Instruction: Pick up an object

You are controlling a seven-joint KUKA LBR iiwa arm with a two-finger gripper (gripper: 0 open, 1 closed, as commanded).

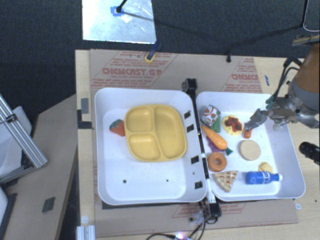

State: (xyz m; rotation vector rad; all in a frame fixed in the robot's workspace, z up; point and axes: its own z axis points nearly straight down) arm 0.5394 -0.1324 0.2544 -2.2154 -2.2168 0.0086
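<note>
- Saw two white bins side by side on a cardboard sheet (131,66): left bin (107,184) and right bin (290,179), with black clips (189,115) along the shared edge.
- Saw the arm (307,91) reaching in from the right over the right bin's far right part, slanting down and to the left.
- Found the gripper (250,126) low over the middle of the right bin, tip pointing at a small red piece (246,133).
- Could not tell the gripper's state, open or closed, from this slant.
- Could not tell either whether the tip touched the red piece or hung just above it; saw nothing lifted clear of the bin floor.
- Noted the red piece lying between a pasta toy (231,124) on its left and a tan disc (250,150) just in front of it.
- Found a carrot (215,137) lying aslant near the right bin's left wall, with a red, white and green toy (210,115) just behind it.
- Found a donut (217,161) in front of the carrot and a pizza slice (225,180) nearer the front rim.
- Saw a blue bottle (261,177) lying on its side right of the pizza slice, cap to the right, with a small yellow piece (266,167) just behind it.
- In the left bin, found a yellow plate (152,133) with three compartments, and a strawberry (117,127) touching or just beside its left edge.
- Beyond the bench, saw a shiny foil sheet (120,16) on the dark floor.
</note>
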